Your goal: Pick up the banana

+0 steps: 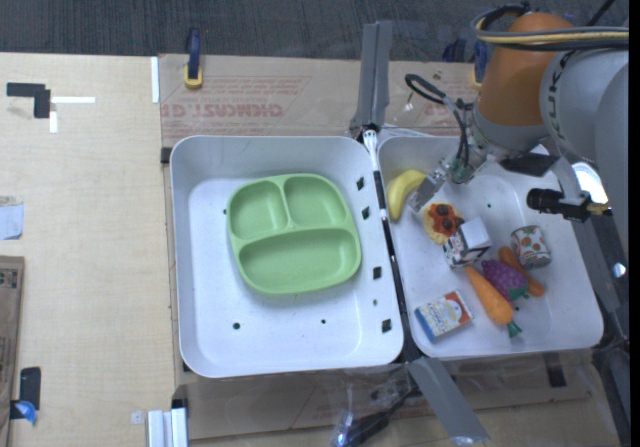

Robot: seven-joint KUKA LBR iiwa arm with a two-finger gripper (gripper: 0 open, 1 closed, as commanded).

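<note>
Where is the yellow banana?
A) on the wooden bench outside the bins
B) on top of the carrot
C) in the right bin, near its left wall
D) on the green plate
C: the banana lies on the floor of the right bin, close to the wall beside the left bin.

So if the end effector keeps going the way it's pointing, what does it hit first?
Probably the banana: the end effector slants down and left toward it, tip right beside it. Depth is unclear, so it may meet the bin floor first.
</note>
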